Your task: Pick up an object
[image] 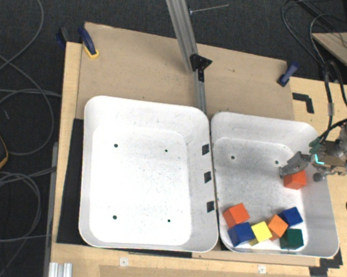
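A: Start at the near edge — what lies in the right bin (pixel 322 156)?
B: A cluster in its near corner: an orange block (pixel 236 213), a blue block (pixel 242 233) just beside it, a yellow block (pixel 261 231), a smaller orange block (pixel 277 226), a dark blue block (pixel 291 216) and a green block (pixel 292 238), most of them touching.
A: And farther in?
B: A red-orange block (pixel 294 179), well apart from the cluster, toward the bin's right wall. The gripper (pixel 306 167) sits right over it — one grey finger to its left, the other to its right, closed around its top.
A: The left bin (pixel 96 156)?
B: White, on the tabletop (pixel 171 56), beside the right one.
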{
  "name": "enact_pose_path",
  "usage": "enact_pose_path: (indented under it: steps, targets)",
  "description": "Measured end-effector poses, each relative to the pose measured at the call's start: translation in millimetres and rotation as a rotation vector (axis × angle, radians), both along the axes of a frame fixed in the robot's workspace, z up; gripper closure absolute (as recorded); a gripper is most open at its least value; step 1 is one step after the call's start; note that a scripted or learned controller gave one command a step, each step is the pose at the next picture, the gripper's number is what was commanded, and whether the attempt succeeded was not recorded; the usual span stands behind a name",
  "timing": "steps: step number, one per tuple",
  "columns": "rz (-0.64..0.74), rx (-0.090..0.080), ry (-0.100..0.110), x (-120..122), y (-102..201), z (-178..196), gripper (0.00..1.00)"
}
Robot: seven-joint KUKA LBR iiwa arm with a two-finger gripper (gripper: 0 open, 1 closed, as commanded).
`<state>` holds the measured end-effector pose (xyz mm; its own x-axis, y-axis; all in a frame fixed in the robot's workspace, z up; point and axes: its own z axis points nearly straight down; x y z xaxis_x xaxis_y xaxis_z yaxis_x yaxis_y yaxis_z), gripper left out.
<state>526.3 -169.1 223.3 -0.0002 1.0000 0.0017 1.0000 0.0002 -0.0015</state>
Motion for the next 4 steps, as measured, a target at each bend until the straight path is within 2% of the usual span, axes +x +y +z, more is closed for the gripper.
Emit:
enact_pose_path:
  steps: [1, 3, 4]
  targets:
    - [0.001, 0.001, 0.005, 9, 5, -52, 0.0]
    - [0.0, 0.001, 0.004, 5, 5, -126, 0.0]
    - [0.0, 0.0, -0.002, 6, 5, -113, 1.0]
